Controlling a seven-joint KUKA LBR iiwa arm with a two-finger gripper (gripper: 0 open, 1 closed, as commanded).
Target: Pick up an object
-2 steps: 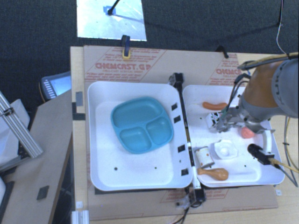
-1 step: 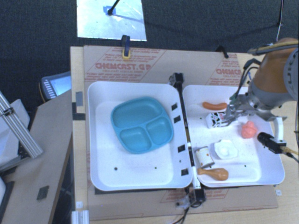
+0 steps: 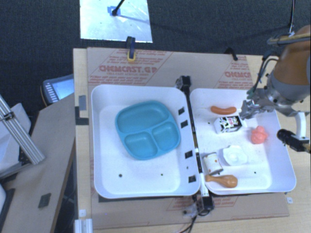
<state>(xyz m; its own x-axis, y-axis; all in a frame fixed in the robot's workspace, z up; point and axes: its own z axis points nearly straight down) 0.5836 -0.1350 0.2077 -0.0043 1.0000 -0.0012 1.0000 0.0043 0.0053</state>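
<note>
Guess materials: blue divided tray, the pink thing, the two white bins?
Blue divided tray: looks like moulded plastic, matte, with smooth rounded compartment edges. Pink thing: likely soft rubber or foam, lumpy and dull; too small to be sure. White bins: probably thin formed plastic, slightly glossy, with rounded corners and raised rims.

Arm point(image 3: 291, 67) low, wrist tilted left

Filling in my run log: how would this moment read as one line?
arm: over right bin | gripper: above black-and-white carton, beside sausage | held: nothing seen | left bin: blue tray
</note>
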